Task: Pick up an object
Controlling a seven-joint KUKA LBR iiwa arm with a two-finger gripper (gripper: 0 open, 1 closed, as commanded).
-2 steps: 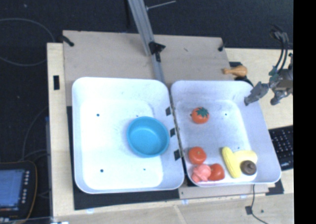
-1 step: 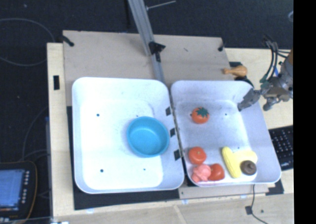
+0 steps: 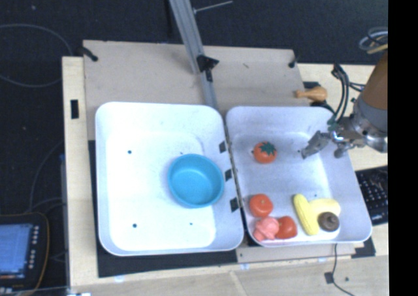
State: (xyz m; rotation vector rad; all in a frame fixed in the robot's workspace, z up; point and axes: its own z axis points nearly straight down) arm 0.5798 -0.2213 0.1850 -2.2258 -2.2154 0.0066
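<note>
With its fingers (image 3: 324, 144) spread wide and holding nothing above the right white bin (image 3: 339, 177) near its far right corner, the arm would do well to centre over the small red tomato-shaped toy (image 3: 264, 151) lying alone toward the bin's far left before descending.

the two white bins (image 3: 130, 131) look like smooth plastic with a soft sheen. inside the left one, the blue bowl (image 3: 195, 180) is glossy plastic, a bright highlight on its rim. right of that bowl, the tomato-like toy (image 3: 264, 151) and the red and pink pieces (image 3: 274, 226) look like smooth moulded plastic, the yellow piece (image 3: 307, 213) likewise. the worktop (image 3: 144, 66) is pale matt board, wood-like. behind the bowl, the slanted rail (image 3: 186, 23) looks like dull grey metal. the tool (image 3: 323, 143) appears metallic grey.
</note>
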